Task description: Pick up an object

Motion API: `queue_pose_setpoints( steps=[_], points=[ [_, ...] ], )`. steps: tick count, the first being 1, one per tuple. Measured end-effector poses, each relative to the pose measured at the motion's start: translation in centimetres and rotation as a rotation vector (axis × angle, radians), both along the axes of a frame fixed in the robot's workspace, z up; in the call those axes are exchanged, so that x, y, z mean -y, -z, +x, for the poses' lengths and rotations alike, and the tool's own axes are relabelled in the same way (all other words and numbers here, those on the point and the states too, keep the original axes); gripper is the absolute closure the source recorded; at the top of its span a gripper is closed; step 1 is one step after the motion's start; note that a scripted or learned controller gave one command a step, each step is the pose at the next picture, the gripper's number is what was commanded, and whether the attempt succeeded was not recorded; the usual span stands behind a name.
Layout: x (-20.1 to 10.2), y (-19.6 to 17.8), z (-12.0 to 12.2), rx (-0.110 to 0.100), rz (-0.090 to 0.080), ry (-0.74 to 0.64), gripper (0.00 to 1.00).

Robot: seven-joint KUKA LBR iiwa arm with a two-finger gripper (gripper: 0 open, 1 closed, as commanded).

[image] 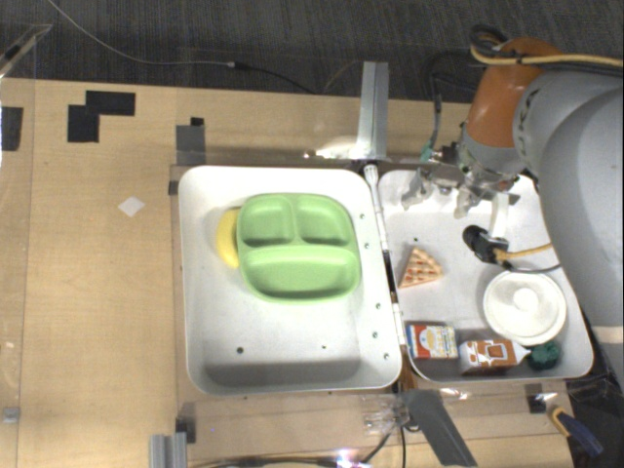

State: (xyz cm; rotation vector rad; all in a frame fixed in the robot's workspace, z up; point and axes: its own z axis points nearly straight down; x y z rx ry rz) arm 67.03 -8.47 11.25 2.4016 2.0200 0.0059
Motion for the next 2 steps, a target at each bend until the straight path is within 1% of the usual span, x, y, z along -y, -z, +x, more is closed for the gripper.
queue_pose_setpoints(
  steps=[1,2],
  points=[
    [3.2,2.4,-8.4,0.004,-0.003,-0.211,0.0],
    [3.0,-1.2,-4.0,0.001,-0.003,-0.433,0.0]
  ],
)
